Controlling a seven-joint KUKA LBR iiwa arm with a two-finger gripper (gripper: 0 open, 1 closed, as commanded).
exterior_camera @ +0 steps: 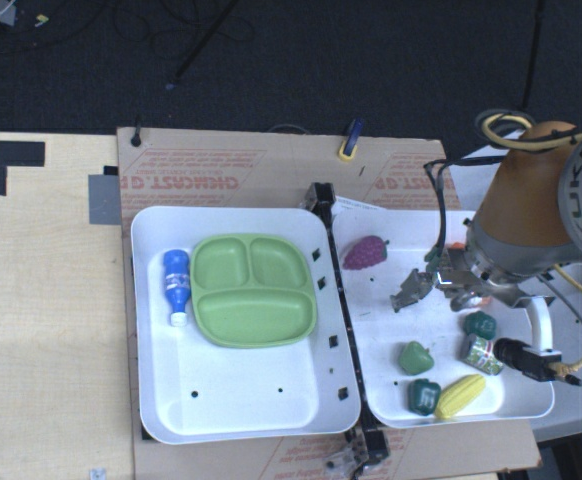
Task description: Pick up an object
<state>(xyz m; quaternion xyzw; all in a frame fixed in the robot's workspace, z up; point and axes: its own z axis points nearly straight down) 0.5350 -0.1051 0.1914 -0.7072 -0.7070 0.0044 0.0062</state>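
My gripper [409, 294] hangs over the middle of the right bin [391, 408], reaching in from the right. Its fingers stand open with nothing between them. A purple bunch of grapes [365, 252] lies up and to its left, apart from it. A green pepper [416, 356] sits below the gripper. Further toward the front lie a teal block [423, 396] and a yellow corn cob [461, 395]. A small can [479, 353] and a dark teal object [479, 325] lie to the right, partly under the wrist.
The left bin [161, 388] holds a green divided plate [252, 290] and a blue bottle [176, 284] beside its left edge. A black divider [333, 298] runs between the two bins. Bare floor shows in the right bin's left part.
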